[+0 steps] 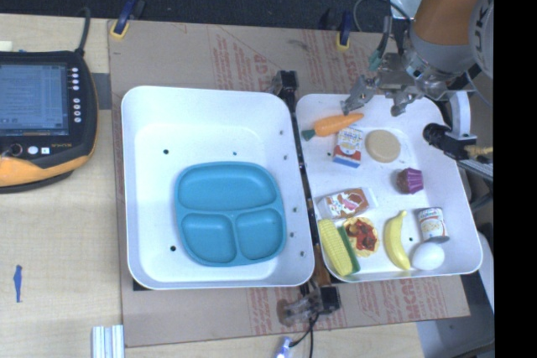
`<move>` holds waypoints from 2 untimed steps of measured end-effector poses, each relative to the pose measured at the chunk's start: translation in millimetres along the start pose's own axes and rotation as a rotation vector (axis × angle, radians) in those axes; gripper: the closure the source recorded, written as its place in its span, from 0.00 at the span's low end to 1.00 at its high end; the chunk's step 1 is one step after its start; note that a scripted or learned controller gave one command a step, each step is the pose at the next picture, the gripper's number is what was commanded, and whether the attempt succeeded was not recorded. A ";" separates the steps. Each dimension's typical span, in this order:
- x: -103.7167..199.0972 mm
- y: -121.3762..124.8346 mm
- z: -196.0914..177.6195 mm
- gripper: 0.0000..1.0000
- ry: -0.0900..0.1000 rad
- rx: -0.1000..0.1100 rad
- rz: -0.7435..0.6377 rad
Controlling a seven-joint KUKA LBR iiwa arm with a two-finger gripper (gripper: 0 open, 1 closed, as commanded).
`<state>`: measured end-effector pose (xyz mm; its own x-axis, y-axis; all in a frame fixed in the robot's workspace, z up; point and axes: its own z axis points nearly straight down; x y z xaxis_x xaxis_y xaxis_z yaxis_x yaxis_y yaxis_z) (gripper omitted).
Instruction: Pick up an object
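Claw (379, 98) spread wide, holding nothing, poised over far end of right bin (466, 205), carrot (336, 124) just below its left finger; risk: finger lands on the tapered carrot and rolls it into the carton (348, 147) beside it.

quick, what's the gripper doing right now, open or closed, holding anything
Gripper: open, holding nothing, above the far end of the right bin near the carrot.
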<state>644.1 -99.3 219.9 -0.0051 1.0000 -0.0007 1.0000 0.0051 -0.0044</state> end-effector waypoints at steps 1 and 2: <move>-41.4 -14.2 48.6 0.00 -0.002 0.001 0.000; -20.5 -72.2 67.0 0.00 0.000 0.001 0.000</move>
<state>571.7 -120.2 153.2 -0.0046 1.0000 -0.0012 1.0000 0.0046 -0.0057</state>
